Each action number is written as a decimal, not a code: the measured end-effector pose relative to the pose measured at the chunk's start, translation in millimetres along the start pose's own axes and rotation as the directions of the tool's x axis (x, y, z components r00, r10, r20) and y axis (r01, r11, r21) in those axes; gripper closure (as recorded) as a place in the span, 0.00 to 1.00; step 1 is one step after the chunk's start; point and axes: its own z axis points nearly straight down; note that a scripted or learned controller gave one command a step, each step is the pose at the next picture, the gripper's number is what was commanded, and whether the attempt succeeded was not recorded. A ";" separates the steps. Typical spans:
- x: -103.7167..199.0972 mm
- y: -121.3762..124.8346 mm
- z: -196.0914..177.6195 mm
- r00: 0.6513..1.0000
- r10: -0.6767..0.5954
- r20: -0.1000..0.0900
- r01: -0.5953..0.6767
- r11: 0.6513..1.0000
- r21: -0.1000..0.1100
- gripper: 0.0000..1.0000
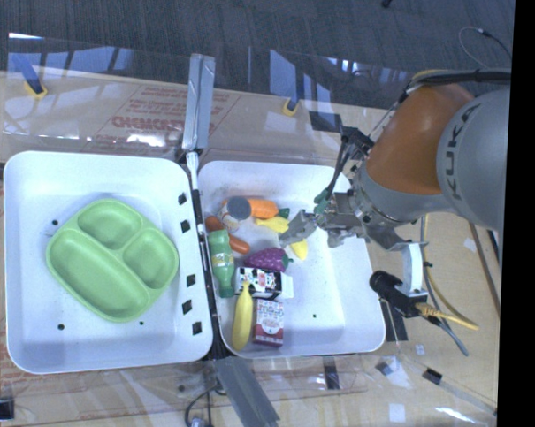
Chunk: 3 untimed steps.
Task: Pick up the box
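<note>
The box (270, 322) is small and red-and-white, lying flat near the front edge of the right bin (351, 322). A banana (243, 316) lies just beside its left edge.

The gripper (299, 229) hangs over the right bin (352, 296), near the box (269, 322) and banana (243, 316).

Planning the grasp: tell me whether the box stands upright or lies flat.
Lying flat: the box shows its broad printed face upward on the right bin floor, beside the banana.
</note>
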 end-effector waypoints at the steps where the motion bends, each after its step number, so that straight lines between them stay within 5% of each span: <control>1: 36.7 -48.4 107.0 0.992 0.126 0.000 -0.126 0.992 0.002 0.00; 2: 39.8 -50.8 142.2 1.000 -0.024 0.001 0.024 1.000 -0.006 0.00; 3: -8.6 -51.3 142.1 0.998 0.063 0.001 -0.063 0.998 -0.005 0.00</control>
